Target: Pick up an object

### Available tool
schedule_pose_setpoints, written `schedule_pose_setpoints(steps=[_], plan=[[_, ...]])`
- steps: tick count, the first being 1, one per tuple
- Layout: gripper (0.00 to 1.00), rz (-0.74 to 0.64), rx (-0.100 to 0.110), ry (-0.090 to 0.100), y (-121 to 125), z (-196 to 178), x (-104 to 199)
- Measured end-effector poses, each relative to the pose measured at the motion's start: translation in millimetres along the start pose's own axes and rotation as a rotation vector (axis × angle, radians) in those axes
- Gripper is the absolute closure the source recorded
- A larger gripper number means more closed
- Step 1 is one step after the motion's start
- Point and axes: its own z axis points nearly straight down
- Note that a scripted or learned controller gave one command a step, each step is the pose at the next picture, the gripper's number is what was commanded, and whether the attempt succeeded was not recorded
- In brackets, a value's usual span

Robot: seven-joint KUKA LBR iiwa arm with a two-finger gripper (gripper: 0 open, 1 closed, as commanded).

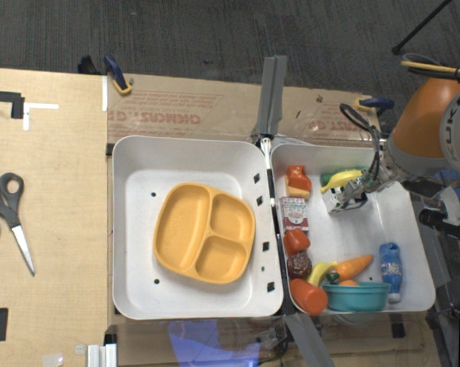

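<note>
Nearest me in the right bin (411, 225): one teal bowl (356, 296), one red cup (309, 296), one glossy carrot (353, 266), one blue bottle (391, 268). Left bin (126, 212): one smooth yellow three-part plate (205, 233). Farther back I see one yellow-green banana (341, 178) touching the claw (348, 196) on its far side. Claw open or shut: cannot tell. Scissors (12, 211) on the table (43, 285).

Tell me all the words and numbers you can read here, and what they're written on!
None reads clearly.
Cardboard sheet behind the bins: red printing, upside down and too blurred to read.
Small red-and-white packet in the right bin: label too small to read.
Blue bottle in the right bin: label too small to read.
</note>
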Motion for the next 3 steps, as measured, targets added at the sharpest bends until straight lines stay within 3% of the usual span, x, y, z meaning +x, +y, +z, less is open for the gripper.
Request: schedule_pose_setpoints(steps=[1,2,3], plan=[[0.00,-0.004,-0.001,0.004,1.8,2.8,3.4],[0.00,0.083,0.014,0.014,26.1,4.6,-5.9],[1.00,0.079,0.003,0.005,30.0,-7.7,-7.3]])
